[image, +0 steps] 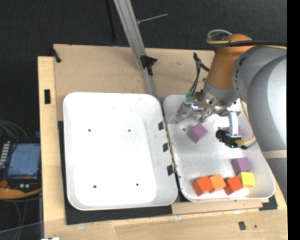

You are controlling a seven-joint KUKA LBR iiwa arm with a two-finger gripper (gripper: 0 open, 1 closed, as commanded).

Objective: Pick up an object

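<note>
I see the jaws [194,111] spread open with nothing between them, low over the far end of the right bin [210,169]. A purple cube [197,132] lies just beside them; the orange, red, yellow and purple blocks [225,181] cluster at the bin's near edge

From my feed I see a pale wooden surface [105,66] carrying two shallow white bins side by side on a dark mat [115,213] that shows along their near edges. The left bin [112,149] and the right bin [210,159] almost touch along their inner rims, where small black clips [166,147] sit between them. A slim metal pole [132,31] rises from the surface just behind the bins.
</note>
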